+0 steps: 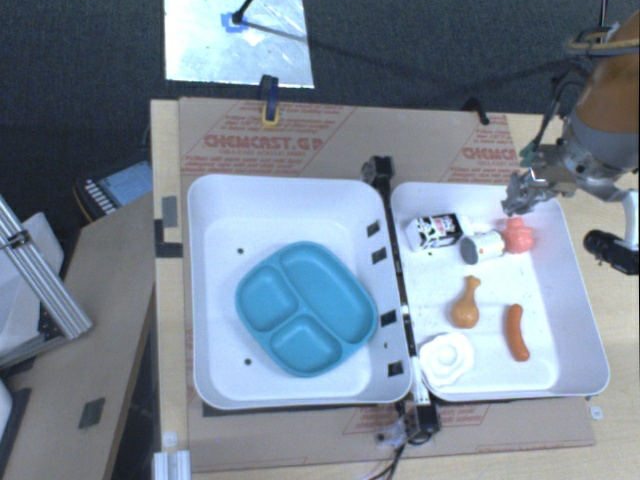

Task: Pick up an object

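Sitting near the far rim of the right bin (575, 298), the pink toy (518, 236) looks like the likeliest thing to be picked, since the gripper (522, 194) hangs just above and beside it. Whether the pincer is spread or pressed together I cannot tell; it is too small and dark against the bin wall. Nothing is seen between its tips, so the pick seems not yet done: the descent, the close and the lift are all left. Five more objects share that bin, one of each: a black-and-white carton (437, 232), a white cylinder (481, 246) touching the pink toy, an orange drumstick (465, 304), an orange sausage (516, 332) and a white fried egg (446, 358). One blue divided plate (305, 308) lies in the left bin (215, 228).
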Robot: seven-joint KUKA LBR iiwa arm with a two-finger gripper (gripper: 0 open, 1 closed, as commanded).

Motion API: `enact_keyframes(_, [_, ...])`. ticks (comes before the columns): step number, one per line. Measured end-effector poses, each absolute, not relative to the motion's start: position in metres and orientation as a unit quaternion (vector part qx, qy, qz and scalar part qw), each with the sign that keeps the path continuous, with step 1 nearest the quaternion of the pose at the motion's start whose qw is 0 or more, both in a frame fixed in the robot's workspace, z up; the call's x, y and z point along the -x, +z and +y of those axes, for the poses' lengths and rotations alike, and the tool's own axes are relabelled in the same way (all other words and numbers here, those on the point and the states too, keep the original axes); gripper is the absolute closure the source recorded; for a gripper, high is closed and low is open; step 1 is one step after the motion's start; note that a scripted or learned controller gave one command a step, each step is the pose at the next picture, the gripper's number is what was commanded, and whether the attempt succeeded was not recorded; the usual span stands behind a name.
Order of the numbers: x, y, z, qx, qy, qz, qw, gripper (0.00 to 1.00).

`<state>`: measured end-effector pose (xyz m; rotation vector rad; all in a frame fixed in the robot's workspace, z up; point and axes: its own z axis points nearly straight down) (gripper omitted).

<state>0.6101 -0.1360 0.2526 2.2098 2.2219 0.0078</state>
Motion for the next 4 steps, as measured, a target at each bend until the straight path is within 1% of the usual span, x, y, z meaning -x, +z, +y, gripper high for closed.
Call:
enact_keyframes(1, [-0.611, 0.252, -0.136, -0.705, 0.0009, 0.709, 0.002, 1.0])
enact_keyframes(2, [-0.595, 0.251, -0.094, -0.704, 0.0005, 0.71, 0.0, 1.0])
enact_keyframes(3, [-0.58, 0.237, -0.039, -0.704, 0.0005, 0.71, -0.001, 1.0])
enact_keyframes(4, [-0.571, 0.225, 0.014, -0.704, 0.001, 0.711, -0.001, 1.0])
